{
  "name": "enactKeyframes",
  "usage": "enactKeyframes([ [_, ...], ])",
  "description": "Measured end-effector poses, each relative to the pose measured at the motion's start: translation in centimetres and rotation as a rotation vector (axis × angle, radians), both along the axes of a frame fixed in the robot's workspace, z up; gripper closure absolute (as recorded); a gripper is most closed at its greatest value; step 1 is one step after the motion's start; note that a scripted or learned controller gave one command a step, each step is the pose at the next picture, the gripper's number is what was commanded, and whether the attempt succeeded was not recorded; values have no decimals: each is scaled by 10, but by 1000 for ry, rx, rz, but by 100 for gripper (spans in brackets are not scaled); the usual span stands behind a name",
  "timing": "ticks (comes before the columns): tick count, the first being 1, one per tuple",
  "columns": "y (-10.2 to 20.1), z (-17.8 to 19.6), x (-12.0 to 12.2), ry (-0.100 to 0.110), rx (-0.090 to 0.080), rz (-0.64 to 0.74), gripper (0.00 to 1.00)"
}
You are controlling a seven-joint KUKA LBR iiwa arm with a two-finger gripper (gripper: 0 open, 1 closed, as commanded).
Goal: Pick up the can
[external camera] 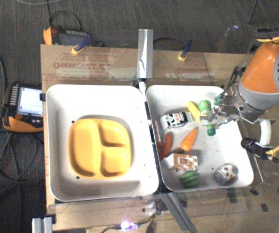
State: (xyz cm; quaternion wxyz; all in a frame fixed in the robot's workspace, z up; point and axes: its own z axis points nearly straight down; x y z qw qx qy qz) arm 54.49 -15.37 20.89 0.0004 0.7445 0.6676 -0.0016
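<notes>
Left side of your frame has the yellow tray (100, 147) sitting in the left bin (57, 130). Your can (225, 174) lies at the right bin's (236, 144) lower right corner, well below the gripper (212, 114), which hovers near the carrot (188, 139); can't tell how its jaws stand.

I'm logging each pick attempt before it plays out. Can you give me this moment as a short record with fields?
target: can, lying on its side in the near right corner of the right bin
gripper: gripper over the far part of the right bin, beside a yellow and green item, well apart from the can
other items in right bin: carrot, small carton, green piece, black and white pack
left bin: yellow divided tray
task state: can not yet picked
</notes>
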Motion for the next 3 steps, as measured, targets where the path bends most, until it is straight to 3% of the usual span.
enactKeyframes([
  [1, 99, 20, 80, 1, 1, 97, 100],
  [2, 97, 20, 80, 1, -2, 96, 0],
  [3, 15, -117, 8, -5, 0, 157, 0],
])
